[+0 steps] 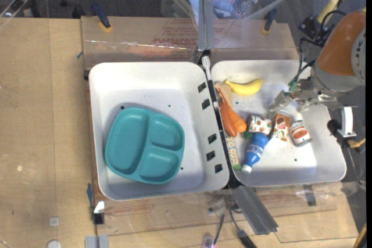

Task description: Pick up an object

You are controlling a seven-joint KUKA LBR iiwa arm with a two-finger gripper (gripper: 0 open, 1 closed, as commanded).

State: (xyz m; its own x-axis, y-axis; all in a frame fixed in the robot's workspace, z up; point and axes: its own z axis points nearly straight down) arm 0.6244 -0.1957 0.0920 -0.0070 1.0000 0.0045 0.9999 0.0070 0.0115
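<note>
honestly, the jaws [285, 99] hang over the right bin [331, 168] (clenched or released, i cannot tell). descending there could knock the crowded ketchup bottle [298, 132] aside instead of catching it.

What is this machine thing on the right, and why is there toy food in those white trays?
That is a robot arm, grey with an orange band, reaching in from the right. The picture comes from one camera fixed above the bench, looking down at a slant. At the arm's tip is a gripper with two fingers, like tiny tongs. It hangs over the right bin, where small things lie: a banana, a carrot, a blue bottle and a red and white bottle. The left bin has a teal divided plate. The robot's job is to pick one thing up. Nothing sits between its fingers.
</note>
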